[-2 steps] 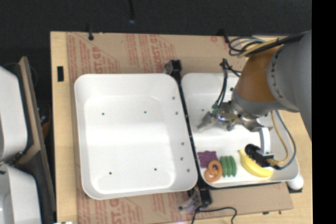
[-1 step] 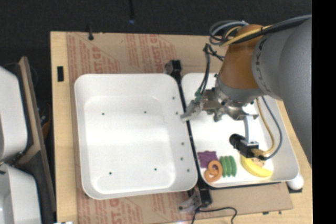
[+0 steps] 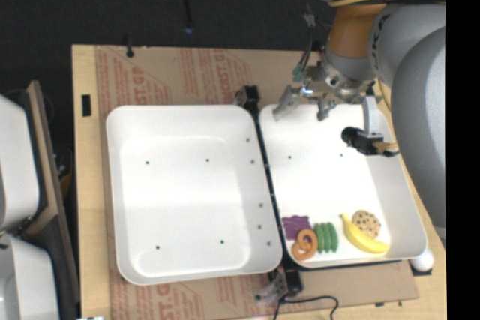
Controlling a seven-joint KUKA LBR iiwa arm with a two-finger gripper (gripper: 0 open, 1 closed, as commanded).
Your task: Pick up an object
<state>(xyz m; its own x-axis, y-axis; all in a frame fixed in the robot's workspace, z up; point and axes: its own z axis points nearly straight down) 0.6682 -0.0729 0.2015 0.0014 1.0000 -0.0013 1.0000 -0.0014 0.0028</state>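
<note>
Several small toy foods lie along the front edge of the right bin (image 3: 330, 183): a purple piece (image 3: 296, 224), an orange ring (image 3: 305, 245), a green piece (image 3: 326, 236), a yellow banana (image 3: 365, 240) and a speckled cookie (image 3: 367, 221). My gripper (image 3: 301, 114) hangs over the far left corner of that bin, well away from the foods. Its two grey fingers are spread apart and open, with nothing between them.
The left bin (image 3: 120, 161) lies alongside the right one, and their rims meet in the middle. The grey arm with its orange band (image 3: 360, 4) fills the upper right. Cardboard (image 3: 165, 75) covers the bench behind the bins.
</note>
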